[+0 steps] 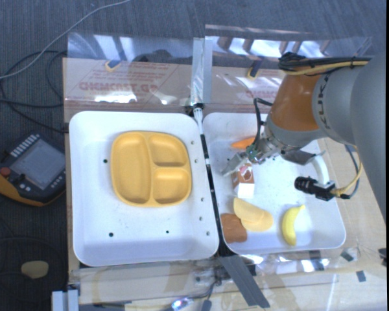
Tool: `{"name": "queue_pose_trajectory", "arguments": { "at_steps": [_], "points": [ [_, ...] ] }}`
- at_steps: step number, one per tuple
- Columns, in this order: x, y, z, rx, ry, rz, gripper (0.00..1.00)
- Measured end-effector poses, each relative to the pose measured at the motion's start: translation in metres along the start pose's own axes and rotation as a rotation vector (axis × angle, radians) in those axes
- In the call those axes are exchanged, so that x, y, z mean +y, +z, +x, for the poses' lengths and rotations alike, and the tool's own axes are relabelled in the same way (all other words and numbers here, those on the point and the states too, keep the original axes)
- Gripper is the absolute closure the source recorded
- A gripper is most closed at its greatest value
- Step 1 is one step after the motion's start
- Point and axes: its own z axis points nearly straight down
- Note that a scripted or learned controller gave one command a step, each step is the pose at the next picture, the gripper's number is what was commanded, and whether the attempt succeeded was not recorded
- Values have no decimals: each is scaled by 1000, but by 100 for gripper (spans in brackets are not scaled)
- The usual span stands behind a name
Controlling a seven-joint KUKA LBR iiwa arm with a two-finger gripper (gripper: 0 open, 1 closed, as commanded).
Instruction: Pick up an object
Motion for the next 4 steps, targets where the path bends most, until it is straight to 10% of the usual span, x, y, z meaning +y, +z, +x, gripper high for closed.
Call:
{"name": "queue_pose_trajectory", "arguments": {
  "at_steps": [1, 2, 3, 4],
  "points": [
    [10, 2, -53, 9, -20, 13, 0],
    [9, -15, -33, 0, 257, 1, 0],
    [-9, -82, -11, -2, 53, 1, 0],
    [-55, -32, -34, -5, 166, -10, 0]
  ]
}}
